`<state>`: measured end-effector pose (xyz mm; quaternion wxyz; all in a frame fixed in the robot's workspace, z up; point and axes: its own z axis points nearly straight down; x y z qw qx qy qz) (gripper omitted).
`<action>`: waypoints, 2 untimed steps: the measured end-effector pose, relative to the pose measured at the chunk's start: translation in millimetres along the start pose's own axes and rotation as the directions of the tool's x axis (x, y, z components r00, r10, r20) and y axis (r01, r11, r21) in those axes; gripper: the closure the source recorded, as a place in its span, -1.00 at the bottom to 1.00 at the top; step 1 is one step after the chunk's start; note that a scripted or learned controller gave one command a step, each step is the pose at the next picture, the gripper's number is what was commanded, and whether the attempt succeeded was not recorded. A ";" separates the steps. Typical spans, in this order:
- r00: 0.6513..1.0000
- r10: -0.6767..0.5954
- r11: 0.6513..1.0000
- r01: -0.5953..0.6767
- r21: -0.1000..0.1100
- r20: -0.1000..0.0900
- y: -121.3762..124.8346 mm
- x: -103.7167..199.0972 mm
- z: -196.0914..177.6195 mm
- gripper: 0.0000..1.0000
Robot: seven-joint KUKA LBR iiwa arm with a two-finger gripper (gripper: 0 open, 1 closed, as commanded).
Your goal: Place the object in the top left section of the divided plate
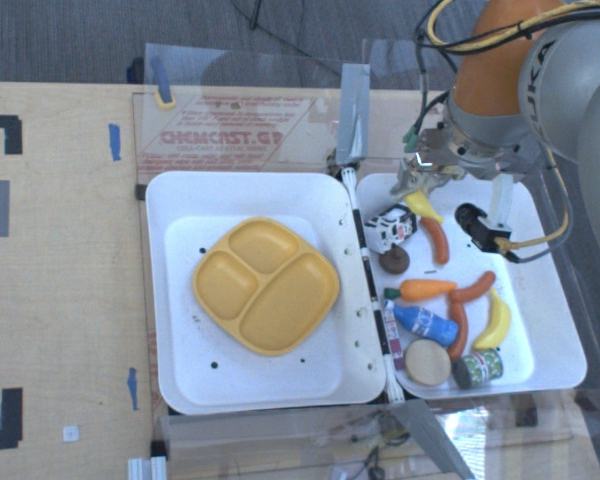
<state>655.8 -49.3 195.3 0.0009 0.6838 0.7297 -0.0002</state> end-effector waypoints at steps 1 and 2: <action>1.000 0.019 1.000 -0.019 0.000 -0.002 -14.3 16.9 -24.2 1.00; 1.000 0.018 1.000 -0.018 0.000 -0.002 -14.3 16.9 -24.2 -1.00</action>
